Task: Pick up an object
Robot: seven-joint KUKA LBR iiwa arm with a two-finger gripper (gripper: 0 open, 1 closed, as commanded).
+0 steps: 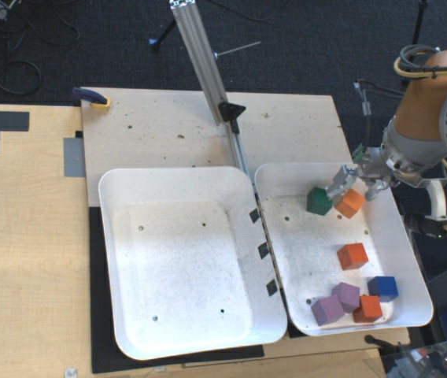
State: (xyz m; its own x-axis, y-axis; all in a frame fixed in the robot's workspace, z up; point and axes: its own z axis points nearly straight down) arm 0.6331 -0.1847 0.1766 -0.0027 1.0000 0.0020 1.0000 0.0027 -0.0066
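- The pincer [352, 189] hangs over the upper part of the right bin [412, 246], its fingers clenched on an orange block [350, 203] that sits tilted between them.
- A green cube [318, 201] is just beside the orange block, on its left, near the bin's upper wall.
- A red cube [352, 256] rests alone in the middle of the right bin.
- Near the bin's lower corner lie a blue cube [382, 287], two purple cubes [337, 303] and an orange-red cube [368, 309], bunched close together.
- The left bin [129, 187] lies beside the right one on the table [145, 128].
- The arm's orange band [424, 105] shows at the right.
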